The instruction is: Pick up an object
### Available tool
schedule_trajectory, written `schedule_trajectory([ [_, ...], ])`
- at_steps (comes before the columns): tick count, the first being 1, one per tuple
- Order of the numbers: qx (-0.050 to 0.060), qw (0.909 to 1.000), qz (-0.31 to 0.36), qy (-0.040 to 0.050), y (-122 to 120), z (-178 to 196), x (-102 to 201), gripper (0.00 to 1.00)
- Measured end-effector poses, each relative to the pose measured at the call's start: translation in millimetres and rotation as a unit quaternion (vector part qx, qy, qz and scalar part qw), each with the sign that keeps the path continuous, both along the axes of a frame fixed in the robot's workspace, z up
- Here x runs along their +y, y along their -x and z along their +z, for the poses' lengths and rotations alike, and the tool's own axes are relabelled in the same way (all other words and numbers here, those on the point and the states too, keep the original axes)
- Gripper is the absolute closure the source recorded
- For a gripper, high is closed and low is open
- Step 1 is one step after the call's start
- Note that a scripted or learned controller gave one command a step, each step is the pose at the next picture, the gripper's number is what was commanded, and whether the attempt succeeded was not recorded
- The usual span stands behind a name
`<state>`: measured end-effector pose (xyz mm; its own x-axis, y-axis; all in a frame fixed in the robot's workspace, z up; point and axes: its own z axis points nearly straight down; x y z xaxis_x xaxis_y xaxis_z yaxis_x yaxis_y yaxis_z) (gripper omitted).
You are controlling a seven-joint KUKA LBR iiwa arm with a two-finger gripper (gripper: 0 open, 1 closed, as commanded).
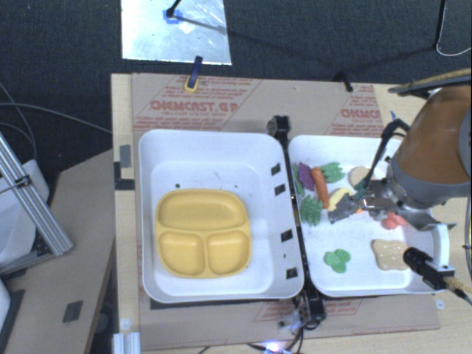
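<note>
My gripper (344,210) reaches in from the right over the right bin (354,285), its dark fingers low among the toy food. It sits just right of a green leafy piece (311,210) and right beside a small yellow piece (338,196). An orange carrot (321,185), a purple piece (303,174) and another green piece (332,172) lie just above it. A green broccoli piece (338,259) and a tan cookie-like piece (390,254) rest nearer the front. A red piece (394,221) shows under the wrist.
The left bin (214,144) holds a yellow divided plate (202,231). A black clamp bar (290,198) runs between the bins. A pale round piece (359,175) lies near the arm. The arm's orange band (442,131) covers the right bin's far right side.
</note>
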<state>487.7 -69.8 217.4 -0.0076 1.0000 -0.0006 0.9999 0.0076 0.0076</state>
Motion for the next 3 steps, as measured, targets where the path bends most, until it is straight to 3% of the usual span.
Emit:
schedule_trajectory([
  [1, 0.004, 1.0, -0.004, -0.0005, 1, -93, -30, 0.0],
  [2, 0.004, 1.0, -0.003, -0.0003, 1, -33, 28, 0.0],
  [3, 0.0, 1.0, -0.003, -0.0005, -1, -130, -16, 0.0],
])
